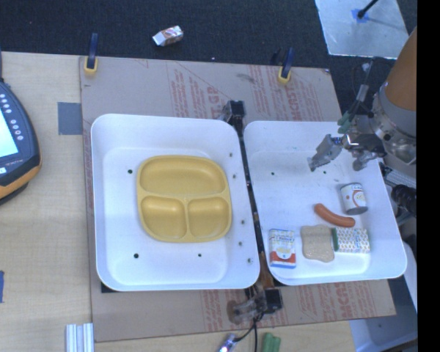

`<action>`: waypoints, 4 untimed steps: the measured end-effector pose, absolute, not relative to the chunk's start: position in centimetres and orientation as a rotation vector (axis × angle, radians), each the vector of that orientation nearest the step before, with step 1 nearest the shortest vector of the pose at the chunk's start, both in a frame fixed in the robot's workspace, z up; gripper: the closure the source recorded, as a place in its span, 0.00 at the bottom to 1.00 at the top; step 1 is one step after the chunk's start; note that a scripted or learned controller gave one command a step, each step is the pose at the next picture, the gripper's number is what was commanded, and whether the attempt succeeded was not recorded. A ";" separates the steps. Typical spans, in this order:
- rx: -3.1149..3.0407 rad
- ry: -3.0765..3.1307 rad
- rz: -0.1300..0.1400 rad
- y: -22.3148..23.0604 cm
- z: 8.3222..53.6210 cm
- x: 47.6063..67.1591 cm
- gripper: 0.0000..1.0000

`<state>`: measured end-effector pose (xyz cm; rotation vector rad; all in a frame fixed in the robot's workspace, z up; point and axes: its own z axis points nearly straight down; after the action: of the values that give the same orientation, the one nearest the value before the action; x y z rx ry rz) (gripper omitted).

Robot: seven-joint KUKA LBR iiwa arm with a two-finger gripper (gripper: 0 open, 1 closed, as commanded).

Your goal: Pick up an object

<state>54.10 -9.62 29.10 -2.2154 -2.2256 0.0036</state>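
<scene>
Gripper (324,155) is seen hanging over the upper part of the right bin (279,196), reached in from the right edge of the camera view. Whether it is apart or together cannot be told from this slanted view; nothing is seen clamped in it.

No particular object is named by the task, so the nearest ones are considered. All of them are gathered in the lower right of the right bin. A small can (353,198) is placed below and to the right of the gripper and is the closest thing to it. Just below the can, a sausage (334,215) is laid with its long axis running from upper left to lower right. Further down, three things are lined up in a row near the bottom rim: a small carton (282,248), a slice of bread (318,243) and a green-patterned packet (354,240), the bread and the packet touching or overlapping.

The left bin (110,196) is taken up by a yellow divided plate (183,197), well apart from the gripper.

A move downward and slightly rightward in the view is judged to be called for. For the sausage, a close across its short width would be needed.
</scene>
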 end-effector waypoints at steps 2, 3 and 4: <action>-2.213 -2.226 0.006 -15.2 9.1 52.5 0.00; -2.209 -2.232 0.008 -15.3 10.1 52.5 1.00; -2.219 -2.223 0.001 -16.1 19.4 50.3 1.00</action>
<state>50.29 -16.05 19.37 -2.2190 -2.2234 0.0014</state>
